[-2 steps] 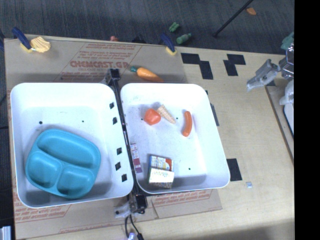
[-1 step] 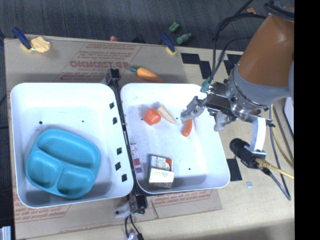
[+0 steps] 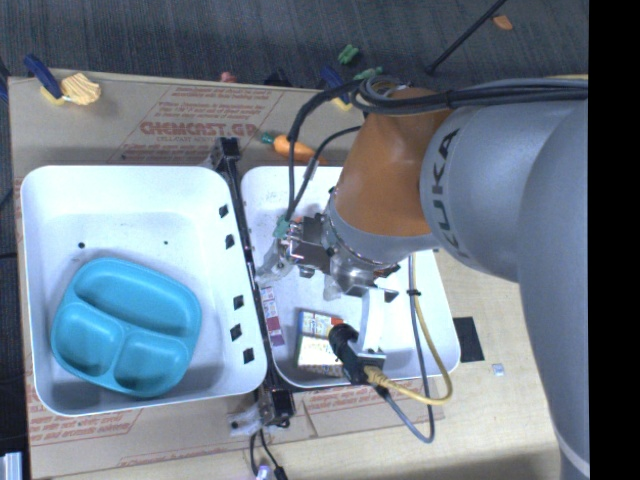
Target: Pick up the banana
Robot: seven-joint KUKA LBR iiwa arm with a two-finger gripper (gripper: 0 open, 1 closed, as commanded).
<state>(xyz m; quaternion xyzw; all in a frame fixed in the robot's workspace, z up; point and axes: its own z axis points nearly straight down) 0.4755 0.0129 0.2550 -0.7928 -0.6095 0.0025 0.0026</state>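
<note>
Arm (image 3: pixel 500 188) reaches in from 3 o'clock and hangs over the right bin (image 3: pixel 265 200), wrist pointing down, with the tool (image 3: pixel 350 286) low near the bin's middle, toward its 6 o'clock half. Tool state: cannot tell, wrist hardware blocks the tip from above. Banana: location cannot be told. The orange-banded wrist covers most of the right bin floor, so my guess is it lies under there, which would explain why the tool sits low over this bin and not the other. No basis to call anything gripped. Small printed box (image 3: pixel 318 343) lies flat on the right bin floor at 6 o'clock, just beside the tool, close enough to get nudged or grabbed by mistake on a descent. Left bin (image 3: pixel 40 218) at 9 o'clock holds a blue divided tray (image 3: pixel 125 323) toward its 7 o'clock corner, well apart from the tool, no interference. Black clips (image 3: pixel 229 240) run along the shared wall between the bins, at 9 o'clock of the tool, a risk if the approach drifts that way. Outside the bins on the table (image 3: pixel 180 118): orange item (image 3: pixel 292 148) at 12 o'clock by the bin rims, type unclear; yellow piece (image 3: pixel 82 90) at the 10 o'clock corner, too small to identify, not taking it for the banana. Step judged: descent or grasp attempt, lift not yet done.
</note>
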